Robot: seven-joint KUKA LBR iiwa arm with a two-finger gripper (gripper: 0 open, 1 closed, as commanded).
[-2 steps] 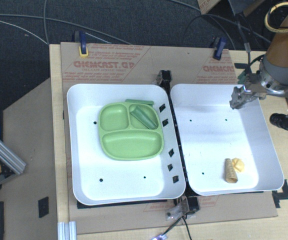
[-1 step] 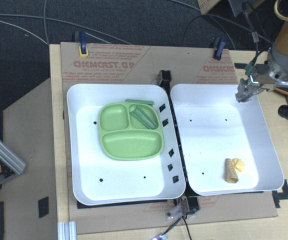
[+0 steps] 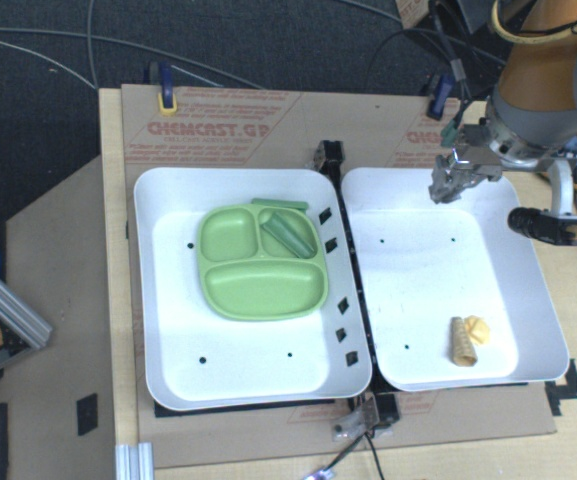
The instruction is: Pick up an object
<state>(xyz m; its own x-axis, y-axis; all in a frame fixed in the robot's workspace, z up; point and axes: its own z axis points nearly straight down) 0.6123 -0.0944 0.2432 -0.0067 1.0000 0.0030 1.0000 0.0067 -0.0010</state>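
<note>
Yellowish-tan, the small object [image 3: 466,339] lies in the right bin [image 3: 528,268], near its front edge and toward its right wall. It looks like a short roll or a piece of food with a paler yellow lump on its right side; I cannot say exactly what it is. The claw [image 3: 451,185] hangs over the far edge of the same bin, at its back rim, so the object is well apart from it, toward the viewer and only a little to the right. The two are almost in one line along the bin's length, and the coming move is, I judge, mostly a pull toward the front with a small sideways correction.

The long axis of the object runs roughly from the back to the front of the bin, nearly along the line that joins it to the claw. A grasp across the short side would need the fingers to close left to right.

Whether the claw is wide or narrow I cannot tell: its tip is a small dark and grey shape, and nothing is seen between the fingers.

To the claw's left, in the other bin [image 3: 168,298], lies a green divided tray [image 3: 258,288] with a darker green piece [image 3: 288,233] in its upper right compartment. It is farther away, across the wall between the bins. All rests on a cardboard-covered surface [image 3: 218,118].
</note>
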